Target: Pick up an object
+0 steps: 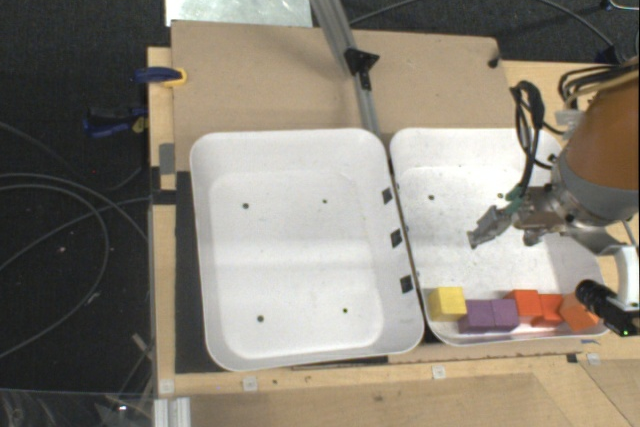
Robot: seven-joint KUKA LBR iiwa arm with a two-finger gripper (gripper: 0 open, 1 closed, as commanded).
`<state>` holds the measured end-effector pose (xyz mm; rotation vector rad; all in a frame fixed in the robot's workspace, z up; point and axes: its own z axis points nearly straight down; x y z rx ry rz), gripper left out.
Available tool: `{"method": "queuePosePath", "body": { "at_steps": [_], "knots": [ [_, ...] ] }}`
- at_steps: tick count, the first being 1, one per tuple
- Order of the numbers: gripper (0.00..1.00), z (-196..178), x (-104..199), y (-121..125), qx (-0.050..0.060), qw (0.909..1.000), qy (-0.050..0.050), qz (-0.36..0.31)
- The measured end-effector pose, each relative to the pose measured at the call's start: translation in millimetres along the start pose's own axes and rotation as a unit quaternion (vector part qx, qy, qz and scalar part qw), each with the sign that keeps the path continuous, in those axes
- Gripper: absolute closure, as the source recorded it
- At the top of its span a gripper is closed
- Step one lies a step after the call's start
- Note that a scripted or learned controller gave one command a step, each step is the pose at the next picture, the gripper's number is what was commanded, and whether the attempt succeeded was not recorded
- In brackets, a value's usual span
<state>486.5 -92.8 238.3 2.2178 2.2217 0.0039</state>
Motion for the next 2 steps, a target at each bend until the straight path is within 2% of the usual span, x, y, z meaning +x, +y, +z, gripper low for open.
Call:
{"method": "queuePosePath", "body": {
  "at_steps": [1,2],
  "knots": [
    [0.0,-38,-10,-1,-0.002,1.0,-0.001,0.0],
    [0.0,-15,-23,67,0.0,1.0,-0.001,-0.002]
  ]
}}
